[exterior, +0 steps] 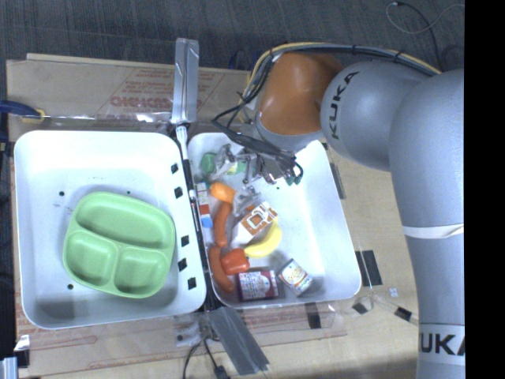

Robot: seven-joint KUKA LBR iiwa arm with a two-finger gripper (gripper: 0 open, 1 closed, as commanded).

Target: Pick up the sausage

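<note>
Camera view is looking down on two white bins side by side, with the grey arm (410, 133) reaching in from the right of the frame and its orange band (293, 93) sitting over the upper edge of the right bin (335, 235). The gripper (254, 172) is hanging over the upper part of that bin, among cables and metal parts, and whether it is apart or together I cannot tell; nothing is visibly sitting in it. The sausage (222, 221) is lying below and slightly left of the gripper in the frame, near the bin's left wall, its long axis running roughly top to bottom. It is looking crowded: a small carton (257, 219) and a banana (267, 243) are lying just beside it on the right, a red piece (234, 260) and another orange piece (218, 273) are sitting at its lower end, and an orange item (222, 190) is resting at its upper end. A dark jar (256, 285) and a small can (294, 275) are lying lower in the bin. By my judgement the coming move is calling for a short travel down-left and a grip across the sausage's narrow width, with little room either side. The left bin (39, 212) is holding a green divided tray (118, 243), well apart from the work.
</note>
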